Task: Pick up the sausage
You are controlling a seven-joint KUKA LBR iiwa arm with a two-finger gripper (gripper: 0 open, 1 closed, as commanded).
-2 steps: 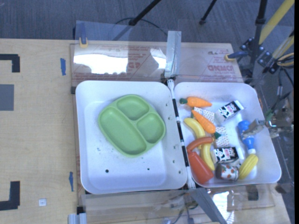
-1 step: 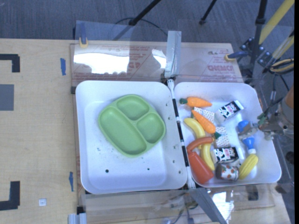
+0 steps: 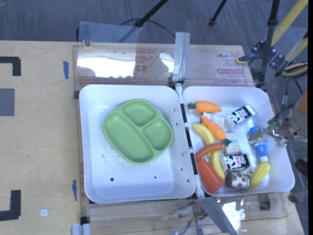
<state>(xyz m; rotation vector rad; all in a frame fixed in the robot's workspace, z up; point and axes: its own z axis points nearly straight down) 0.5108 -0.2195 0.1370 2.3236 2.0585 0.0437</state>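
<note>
The counter bears two white bins: the left bin holds a green divided plate, and the right bin holds toy food. The gripper hangs at that bin's right rim, well apart from the sausage, which lies among bananas near the divider. Whether the fingers are apart cannot be told. The step appears to be the approach; next, the arm must cross leftward and descend over the sausage.

A pale wooden counter carries blue tape marks; beyond it lies grey carpet crossed by black stand legs.
</note>
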